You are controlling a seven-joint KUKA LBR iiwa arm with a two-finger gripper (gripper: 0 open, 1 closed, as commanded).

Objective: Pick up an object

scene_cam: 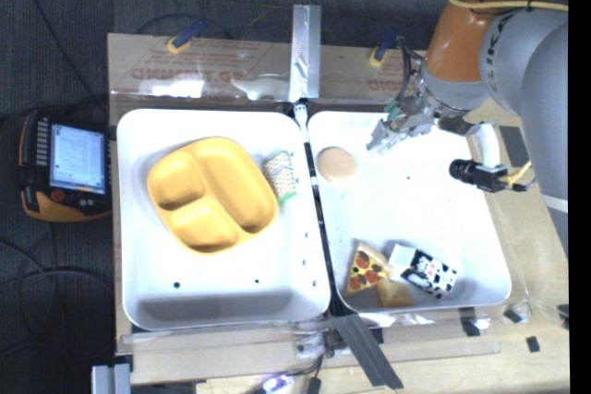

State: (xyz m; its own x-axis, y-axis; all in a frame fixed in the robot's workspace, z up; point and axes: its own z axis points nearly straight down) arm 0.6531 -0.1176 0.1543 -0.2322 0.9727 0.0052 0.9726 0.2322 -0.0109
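- A wooden bench (185, 60) on dark carpet bears two shallow white bins side by side.
- The left bin (148, 291) holds a yellow divided tray (211, 194) and, just beside its right edge, a small patterned packet (281, 173).
- The right bin (480, 235) holds a tan round disc (336, 163) near its upper left corner.
- Along its lower edge lie a toy pizza slice (367, 272) and, close beside it, a black-and-white spotted block (430, 272).
- The gripper (390, 134) hovers over the right bin's upper part, right of the disc, touching no object; whether it is spread or closed cannot be told.
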